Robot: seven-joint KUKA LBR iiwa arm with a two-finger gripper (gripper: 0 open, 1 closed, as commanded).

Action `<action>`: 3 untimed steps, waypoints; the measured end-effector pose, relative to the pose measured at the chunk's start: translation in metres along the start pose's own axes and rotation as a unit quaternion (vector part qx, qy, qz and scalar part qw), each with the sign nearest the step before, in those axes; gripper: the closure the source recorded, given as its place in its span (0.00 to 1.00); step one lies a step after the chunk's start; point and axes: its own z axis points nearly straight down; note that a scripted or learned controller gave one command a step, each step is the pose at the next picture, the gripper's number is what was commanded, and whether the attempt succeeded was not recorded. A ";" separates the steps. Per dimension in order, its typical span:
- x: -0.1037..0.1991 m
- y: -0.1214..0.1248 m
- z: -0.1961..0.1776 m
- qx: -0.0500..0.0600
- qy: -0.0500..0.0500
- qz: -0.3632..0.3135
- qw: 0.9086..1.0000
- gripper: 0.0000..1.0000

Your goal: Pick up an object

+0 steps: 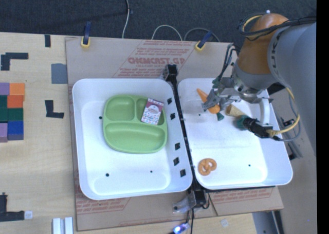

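Observation:
My gripper hangs low over the back left part of the right bin, on the grey arm with its orange band. An orange carrot-like piece lies right at the gripper's tip, partly covered by it. A tan cone-shaped piece and a dark green item lie just to the gripper's right. A small teal bit shows below the gripper. A pretzel rests near the front left of the same bin.
The left bin holds a green divided plate with a small pink and white box on its right compartment. Black clips run along the divider between the bins. Coloured blocks stand on the bench at far left.

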 end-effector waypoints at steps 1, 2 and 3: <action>0.000 0.001 -0.053 0.000 0.000 0.000 1.000 1.00; 0.048 -0.014 -0.046 0.004 0.001 -0.001 1.000 1.00; 0.097 -0.027 -0.041 0.004 0.001 -0.002 1.000 1.00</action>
